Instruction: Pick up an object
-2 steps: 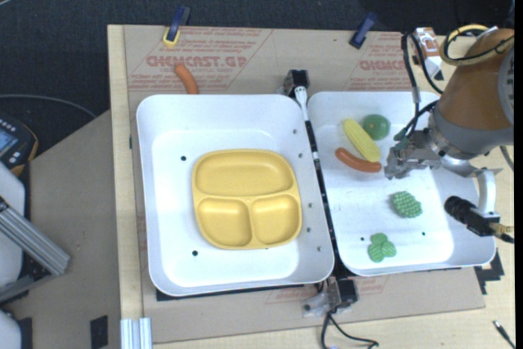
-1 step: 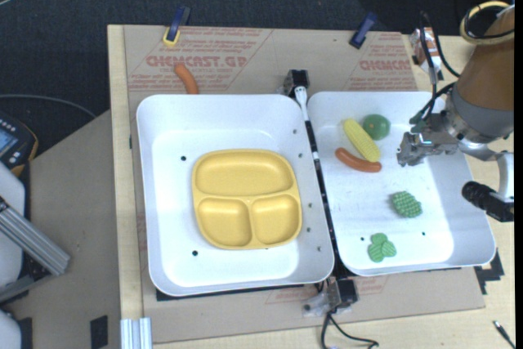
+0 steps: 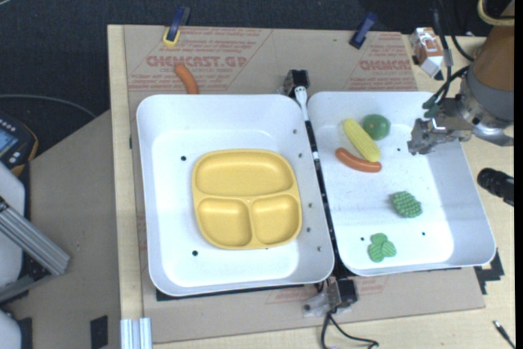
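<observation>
The end effector (image 3: 422, 136) hangs over the right bin's (image 3: 458, 200) upper right part — whether it is open or closed, I cannot tell; nothing shows between its tips. In that bin lie 5 toy foods: a corn cob (image 3: 360, 139) touching a green ball (image 3: 376, 126), a sausage (image 3: 358, 161) just below, and 2 green pieces (image 3: 406, 204) (image 3: 380, 247). The left bin (image 3: 163, 176) holds a yellow 3-part tray (image 3: 245, 199).

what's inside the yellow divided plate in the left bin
All three compartments of the yellow plate show only bare yellow surface. The plate sits in the left bin, covering the bin floor beneath it.
</observation>
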`<act>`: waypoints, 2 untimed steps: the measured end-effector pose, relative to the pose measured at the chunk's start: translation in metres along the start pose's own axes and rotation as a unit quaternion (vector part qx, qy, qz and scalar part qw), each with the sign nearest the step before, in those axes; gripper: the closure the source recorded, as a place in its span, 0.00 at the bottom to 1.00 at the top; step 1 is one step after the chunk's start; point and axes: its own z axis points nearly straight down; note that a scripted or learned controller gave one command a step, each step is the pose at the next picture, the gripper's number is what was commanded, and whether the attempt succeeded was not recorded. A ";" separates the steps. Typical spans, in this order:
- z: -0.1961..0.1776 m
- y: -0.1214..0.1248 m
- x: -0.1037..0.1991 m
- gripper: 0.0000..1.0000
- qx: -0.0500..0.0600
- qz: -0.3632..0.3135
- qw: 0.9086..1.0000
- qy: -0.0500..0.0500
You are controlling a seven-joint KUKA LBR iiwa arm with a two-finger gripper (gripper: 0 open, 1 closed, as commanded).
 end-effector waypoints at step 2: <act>0.013 0.043 0.079 1.00 0.002 -0.001 1.000 0.001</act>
